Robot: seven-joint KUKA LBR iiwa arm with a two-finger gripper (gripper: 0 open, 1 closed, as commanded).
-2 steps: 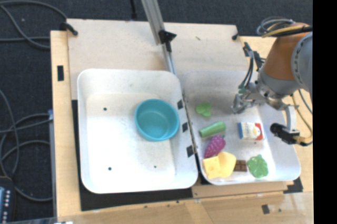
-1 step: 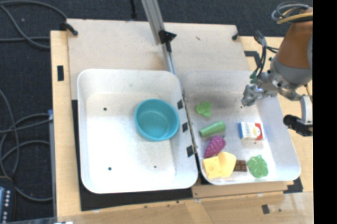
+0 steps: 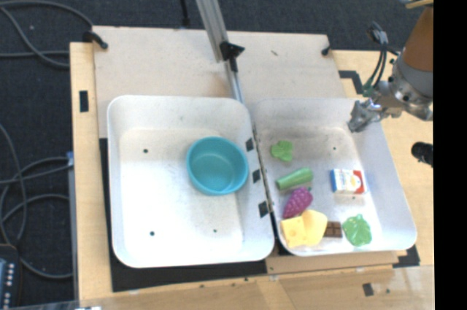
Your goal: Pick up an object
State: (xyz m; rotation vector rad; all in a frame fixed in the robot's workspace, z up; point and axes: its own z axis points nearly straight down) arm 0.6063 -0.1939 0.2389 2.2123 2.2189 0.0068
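smooth blue plastic bowl (image 3: pixel 217 165) in a scuffed matt white bin (image 3: pixel 131 228) — bench (image 3: pixel 292 53) of pale wood, matt.

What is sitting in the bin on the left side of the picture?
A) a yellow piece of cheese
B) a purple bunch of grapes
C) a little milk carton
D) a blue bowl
D: the blue bowl sits alone in the left bin, while the grapes, cheese and carton all lie in the right bin.

Arm (image 3: pixel 416 53) cut off at right.
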